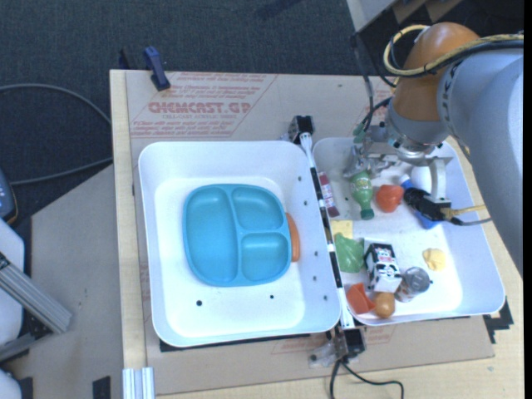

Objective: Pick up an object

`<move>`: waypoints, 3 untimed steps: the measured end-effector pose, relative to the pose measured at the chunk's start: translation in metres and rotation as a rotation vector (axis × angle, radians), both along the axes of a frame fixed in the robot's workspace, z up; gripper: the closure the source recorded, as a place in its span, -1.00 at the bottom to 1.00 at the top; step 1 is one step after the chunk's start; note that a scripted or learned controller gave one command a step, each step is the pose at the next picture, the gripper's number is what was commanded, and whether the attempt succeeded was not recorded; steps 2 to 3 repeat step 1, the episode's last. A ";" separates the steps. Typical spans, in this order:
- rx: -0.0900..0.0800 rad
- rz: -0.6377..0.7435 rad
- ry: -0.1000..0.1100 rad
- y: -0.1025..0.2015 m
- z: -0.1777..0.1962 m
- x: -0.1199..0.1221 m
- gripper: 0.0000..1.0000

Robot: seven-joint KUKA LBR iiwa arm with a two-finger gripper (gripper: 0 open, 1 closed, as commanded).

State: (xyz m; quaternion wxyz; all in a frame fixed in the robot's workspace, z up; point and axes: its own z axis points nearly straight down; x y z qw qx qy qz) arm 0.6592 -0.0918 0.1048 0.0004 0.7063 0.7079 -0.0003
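Where the right bin [475, 283] comes nearest, a brown round thing [384, 307] lies against its near wall, touching a red piece [358, 297] on its left. Just beyond them a shiny grey round object [416, 281] sits beside a black-and-white carton [381, 264], and a crumpled green item [349, 253] lies to the carton's left, close to the bin's left wall. A pale yellow lump [434, 258] rests apart from these, toward the right. A flat yellow piece [341, 229] lies just beyond the green item. In the left bin [166, 181], a blue divided plate [233, 233] lies flat at the middle, with a slim orange thing [294, 238] tucked against its right edge. Farther back in the right bin, a red round thing [388, 197] lies just right of a green bottle [362, 192], and a small dark red and white item [327, 196] lies along the left wall. The green bottle is in the far left part of that bin. The gripper [364, 165] hangs right over the bottle's far end, very close to it; whether it is open, closed or touching the bottle cannot be told. The grey arm [482, 81] with its orange band [432, 52] reaches in from the far right. Beyond both bins, the board [199, 106] under them carries red lettering, and a blue clip [155, 67] sits at its far left edge.
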 end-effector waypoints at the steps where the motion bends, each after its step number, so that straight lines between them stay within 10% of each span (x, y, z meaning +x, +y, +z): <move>1: 0.002 -0.001 0.002 0.044 0.080 -0.063 1.00; 3: 0.002 -0.001 0.002 0.044 0.080 -0.063 1.00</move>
